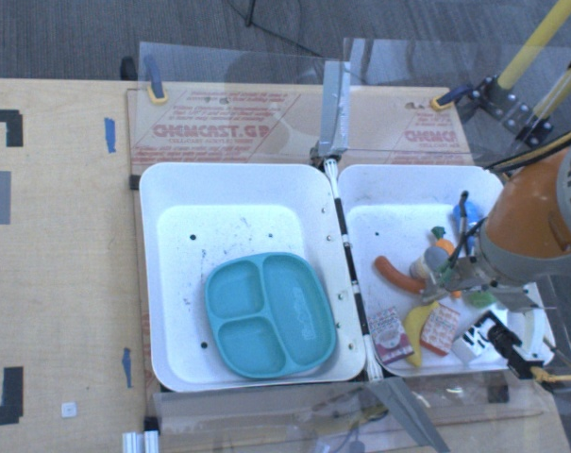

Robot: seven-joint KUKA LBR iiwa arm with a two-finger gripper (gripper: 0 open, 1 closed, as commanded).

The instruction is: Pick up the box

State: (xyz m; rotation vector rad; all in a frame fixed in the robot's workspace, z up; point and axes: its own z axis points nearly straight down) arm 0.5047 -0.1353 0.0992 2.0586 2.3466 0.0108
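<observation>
Lowest in the right bin point(398, 196), the box point(442, 327) lies at its 6 o'clock, a banana point(415, 332) touching at 9. Gripper point(452, 279) hangs at the box's 12; its grip state cannot be told. Teal plate point(269, 314) fills the left bin point(172, 206).

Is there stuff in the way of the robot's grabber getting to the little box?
Nothing lies on top of the box, but it is crowded: a banana touches its left side and a hot dog lies just above. The arm hangs over the right bin.
</observation>
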